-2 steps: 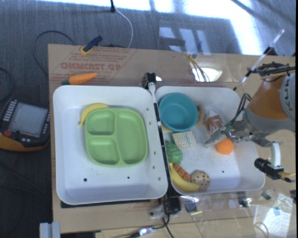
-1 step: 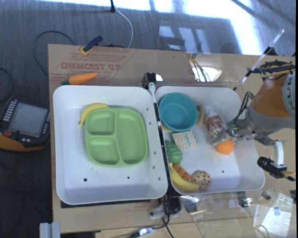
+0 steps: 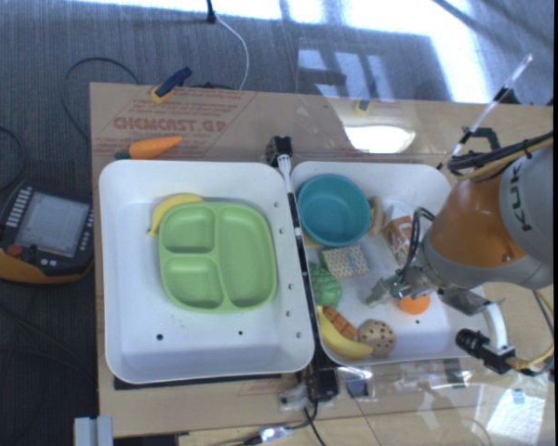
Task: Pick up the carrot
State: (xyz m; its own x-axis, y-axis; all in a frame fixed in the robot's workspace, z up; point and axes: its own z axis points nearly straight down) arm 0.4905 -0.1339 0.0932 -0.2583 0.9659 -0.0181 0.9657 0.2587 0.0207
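An orange carrot (image 3: 154,145) lies on the brown board behind the left bin (image 3: 121,277), outside both bins. My gripper (image 3: 393,291) is low in the right bin (image 3: 434,179), far to the right of that carrot. A small round orange piece (image 3: 413,304) sits right beside the gripper's tip, partly covered by it. I cannot tell what that piece is or whether it is gripped.
The left bin holds a green divided plate (image 3: 216,255) with a yellow banana (image 3: 172,207) at its far-left edge. In the right bin lie a teal bowl (image 3: 333,209), a checkered block (image 3: 346,261), a green item (image 3: 325,289), a banana (image 3: 344,340) and a speckled brown piece (image 3: 377,335).
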